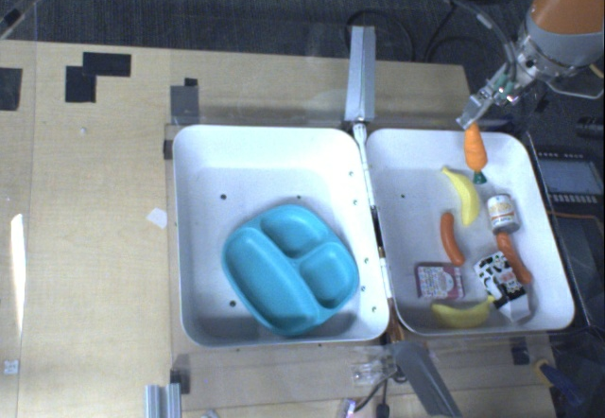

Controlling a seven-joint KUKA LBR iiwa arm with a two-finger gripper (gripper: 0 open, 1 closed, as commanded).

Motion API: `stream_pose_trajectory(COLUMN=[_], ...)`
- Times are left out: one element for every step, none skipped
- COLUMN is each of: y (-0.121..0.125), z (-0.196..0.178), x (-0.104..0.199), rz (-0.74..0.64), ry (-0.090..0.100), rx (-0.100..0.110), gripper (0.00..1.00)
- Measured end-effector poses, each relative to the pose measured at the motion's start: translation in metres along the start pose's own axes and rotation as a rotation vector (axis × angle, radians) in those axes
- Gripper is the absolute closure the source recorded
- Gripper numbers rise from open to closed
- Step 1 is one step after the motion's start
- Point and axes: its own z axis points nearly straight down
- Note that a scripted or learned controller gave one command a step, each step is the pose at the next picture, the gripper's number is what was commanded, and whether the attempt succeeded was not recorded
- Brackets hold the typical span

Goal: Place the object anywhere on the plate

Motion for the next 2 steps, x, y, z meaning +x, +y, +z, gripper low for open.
stream_pose_trajectory(y=[-0.016, -0.014], z=[-0.037, -0.050], x=[-0.023, -0.023], rz=[-0.023, -0.025], ry=[-0.003, -0.011], rx=[-0.003, -0.010], gripper=[1.00, 1.00])
